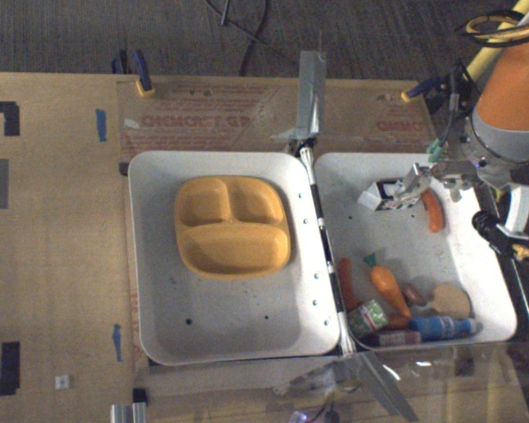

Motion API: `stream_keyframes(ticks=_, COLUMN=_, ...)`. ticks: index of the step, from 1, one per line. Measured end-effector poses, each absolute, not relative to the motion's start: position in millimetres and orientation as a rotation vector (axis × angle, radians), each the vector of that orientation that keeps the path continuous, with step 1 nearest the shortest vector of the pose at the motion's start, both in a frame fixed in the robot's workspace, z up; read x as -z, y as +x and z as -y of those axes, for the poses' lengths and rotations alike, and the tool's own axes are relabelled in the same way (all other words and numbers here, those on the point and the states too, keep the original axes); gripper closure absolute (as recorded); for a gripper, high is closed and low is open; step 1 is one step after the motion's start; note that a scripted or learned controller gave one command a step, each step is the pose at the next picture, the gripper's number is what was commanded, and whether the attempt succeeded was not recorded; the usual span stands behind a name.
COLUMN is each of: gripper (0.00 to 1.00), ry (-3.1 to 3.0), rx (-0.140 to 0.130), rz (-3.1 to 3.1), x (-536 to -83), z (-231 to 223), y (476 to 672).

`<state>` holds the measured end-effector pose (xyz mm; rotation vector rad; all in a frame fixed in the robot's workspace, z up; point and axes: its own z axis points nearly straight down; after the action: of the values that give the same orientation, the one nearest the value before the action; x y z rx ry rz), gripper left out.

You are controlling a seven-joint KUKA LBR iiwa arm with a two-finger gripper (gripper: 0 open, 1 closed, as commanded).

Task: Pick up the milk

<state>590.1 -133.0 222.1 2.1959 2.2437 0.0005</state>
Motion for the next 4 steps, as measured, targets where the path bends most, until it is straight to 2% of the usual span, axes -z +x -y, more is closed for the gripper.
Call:
stream_keyframes(ticks=1, gripper=0.0, ry=2.062, rx=-0.001, rz=-2.366, x=-158, z=97, y=661.4)
stream_keyframes(ticks=2, gripper=0.0, ry=2.045, rx=-0.008, rz=-2.37, x=-97, z=147, y=648.7)
stream_keyframes(ticks=3, gripper=1.0, ry=2.042, rx=-0.008, rz=-2.369, x=-108, z=148, y=649.8)
stream_keyframes(ticks=4, gripper=1.0, ry=2.386, rx=0.0, rz=-2.041, x=-184, z=55, y=665.4)
